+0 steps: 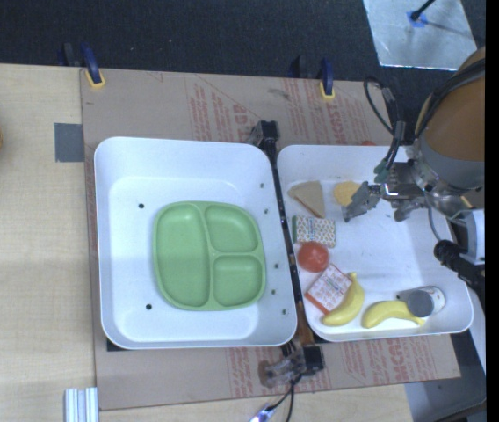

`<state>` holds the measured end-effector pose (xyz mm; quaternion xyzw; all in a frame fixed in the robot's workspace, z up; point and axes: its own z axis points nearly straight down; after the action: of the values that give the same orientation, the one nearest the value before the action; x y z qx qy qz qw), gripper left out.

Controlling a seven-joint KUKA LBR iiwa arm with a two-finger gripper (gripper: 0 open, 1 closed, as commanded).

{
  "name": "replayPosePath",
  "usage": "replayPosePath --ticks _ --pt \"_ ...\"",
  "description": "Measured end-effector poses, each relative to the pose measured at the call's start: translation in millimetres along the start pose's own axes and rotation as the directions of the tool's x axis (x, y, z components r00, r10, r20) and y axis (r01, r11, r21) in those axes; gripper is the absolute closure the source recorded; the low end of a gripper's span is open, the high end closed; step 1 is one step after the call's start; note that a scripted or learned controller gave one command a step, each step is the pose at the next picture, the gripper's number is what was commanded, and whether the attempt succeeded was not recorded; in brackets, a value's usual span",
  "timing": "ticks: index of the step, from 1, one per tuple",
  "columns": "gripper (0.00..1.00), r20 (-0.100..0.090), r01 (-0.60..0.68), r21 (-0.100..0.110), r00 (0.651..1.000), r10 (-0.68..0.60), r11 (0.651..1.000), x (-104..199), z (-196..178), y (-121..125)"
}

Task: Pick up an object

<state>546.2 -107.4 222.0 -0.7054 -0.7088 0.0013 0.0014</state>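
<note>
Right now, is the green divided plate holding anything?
Empty. The green divided plate lies flat in the left bin, all three compartments showing bare green.

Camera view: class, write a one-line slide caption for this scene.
Robot claw hovers over the right bin of toy food near a yellow piece, while a green divided plate sits in the left bin.

Bench (pixel 30 262) bearing two white bins (pixel 118 236)

Grey KUKA arm (pixel 456 161) with broad orange band above the wrist, black cables looping along its upper side, small dark metal two-finger gripper (pixel 361 202), finger details possibly blurred
</note>
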Motion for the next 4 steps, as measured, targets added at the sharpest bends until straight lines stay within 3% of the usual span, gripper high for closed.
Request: replayPosePath --ticks 1,2,3,4 --pt "0.0 0.002 -0.001 0.0 1.0 0.001 1.0 -38.3 53.8 55.2" --pt "0.0 0.003 0.0 -0.003 1.0 0.0 1.0 -26.3 119.9 96.5" --pt "0.0 0.001 -0.002 -0.002 1.0 0.002 1.0 -66.6 129.4 110.3" --pt "0.0 0.001 0.001 0.0 1.0 -0.001 1.0 -14.9 129.6 108.2"
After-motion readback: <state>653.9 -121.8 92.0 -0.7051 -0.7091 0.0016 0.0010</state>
